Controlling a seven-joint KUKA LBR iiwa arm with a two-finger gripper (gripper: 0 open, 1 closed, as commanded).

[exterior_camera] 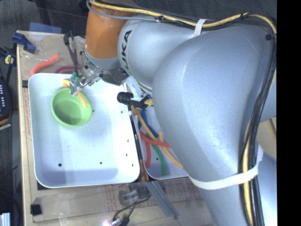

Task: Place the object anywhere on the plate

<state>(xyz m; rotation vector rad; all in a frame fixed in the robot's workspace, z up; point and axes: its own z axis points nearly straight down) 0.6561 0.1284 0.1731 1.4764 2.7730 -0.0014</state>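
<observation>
My gripper [75, 84] hangs over the plate's [69, 111] far rim, grip unreadable from here, an orange piece [84, 100] beneath; next, I judge, a clean release

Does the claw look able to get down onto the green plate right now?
Probably yes: the claw already hangs at the green plate's upper rim in the left bin, with nothing between them.

Most of the right shallow white bin [149, 169] is covered by the bulky grey arm [207, 102]; the coloured strips [157, 147] within it are partly hidden.
</observation>
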